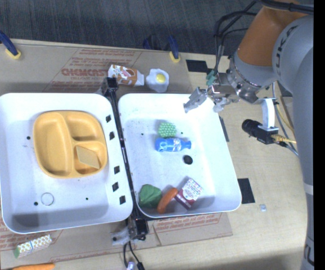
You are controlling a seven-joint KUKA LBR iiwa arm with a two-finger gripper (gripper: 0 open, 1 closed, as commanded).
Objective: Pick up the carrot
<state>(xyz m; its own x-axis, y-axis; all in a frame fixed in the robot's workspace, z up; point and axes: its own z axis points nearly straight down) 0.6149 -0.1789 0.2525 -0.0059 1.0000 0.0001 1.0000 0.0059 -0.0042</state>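
The carrot (167, 199) is a short orange piece lying in the right bin (221, 167) near its front wall. It is wedged between a green leafy item (149, 196) and a red and white packet (190, 193). My gripper (206, 102) hangs over the bin's far right corner, well away from the carrot. Its two grey fingers are spread apart and open, and nothing is between them.
A green bumpy item (167, 129), a blue bottle (172, 145) and a small black disc (188, 160) lie mid-bin. The left bin (10, 196) holds a yellow divided plate (67, 145). A small carton (123, 75) and a yellow-white toy (158, 79) sit behind the bins.
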